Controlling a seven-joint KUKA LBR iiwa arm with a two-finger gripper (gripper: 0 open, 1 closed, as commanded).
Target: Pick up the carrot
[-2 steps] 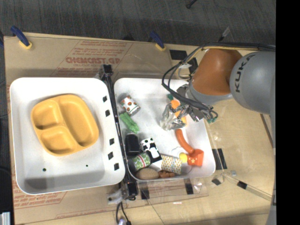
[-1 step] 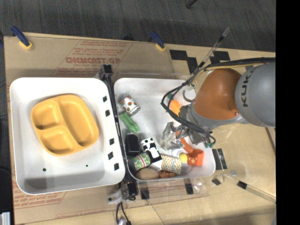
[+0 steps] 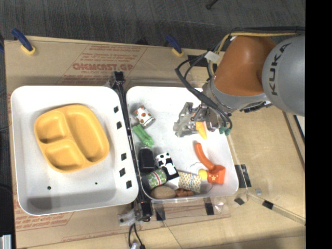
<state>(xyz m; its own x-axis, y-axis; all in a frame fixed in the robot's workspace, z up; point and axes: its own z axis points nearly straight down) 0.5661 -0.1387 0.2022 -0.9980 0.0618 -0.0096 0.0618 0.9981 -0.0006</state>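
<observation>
Two white bins (image 3: 31,100) are sitting side by side on a cardboard-covered bench (image 3: 93,61), with dark carpet beyond at twelve o'clock. The carrot (image 3: 203,156) is lying in the right bin, at about four o'clock from that bin's centre, its long axis running eleven to five. The gripper (image 3: 188,121) is hovering just above it at eleven o'clock, fingers parted, gripping nothing.

One fixed overhead camera looks down slantwise on both white bins (image 3: 21,139)
</observation>
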